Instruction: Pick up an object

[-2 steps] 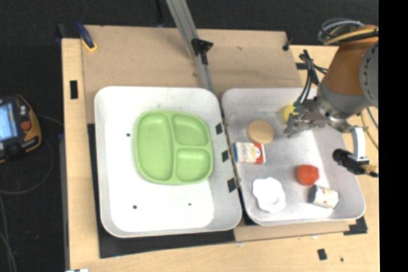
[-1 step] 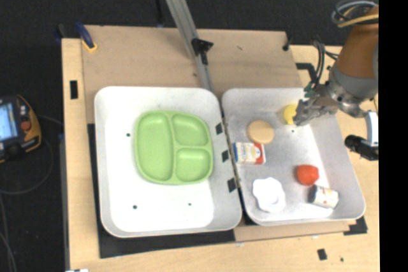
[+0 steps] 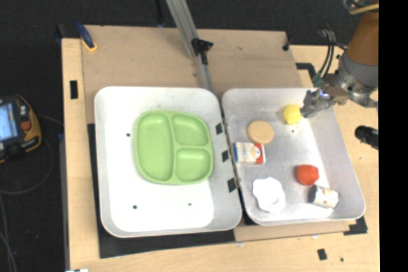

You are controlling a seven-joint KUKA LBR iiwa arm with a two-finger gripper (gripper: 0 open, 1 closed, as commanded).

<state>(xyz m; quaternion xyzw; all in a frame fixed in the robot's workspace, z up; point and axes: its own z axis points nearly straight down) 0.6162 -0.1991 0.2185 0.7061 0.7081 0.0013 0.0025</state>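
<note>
Over the right bin (image 3: 344, 156), near its upper right corner, sits the gripper (image 3: 313, 102), low and just right of a yellow ball (image 3: 292, 114). Ball lies immediately left and slightly toward the near side of the fingertips, close enough that I can't say whether they touch. It's round, so no long axis to line up with.

Gripper state: can't tell. It's small and dark from this angle, and nothing is visibly pinched in it. Not calling this a hold.

Other candidates in the same bin, all further from the gripper:
- tan disc (image 3: 261, 132), left of the ball, near but apart
- small carton (image 3: 249, 153), just below the disc, by the bin's left wall
- white cup-like piece (image 3: 268, 193), lower middle
- red ball (image 3: 307, 174), lower right
- small white bottle (image 3: 324, 197), lying on its side just below the red one, long axis roughly left-right

Left bin (image 3: 111, 156) holds a green divided plate (image 3: 173, 146), flat, centred, well apart from the arm.

Judgement: yellow ball is the likely target, being by far the nearest. Coming move turns on a short shift left to centre over it. Risk: a round thing on a smooth floor rolls off if one finger nudges it first.
</note>
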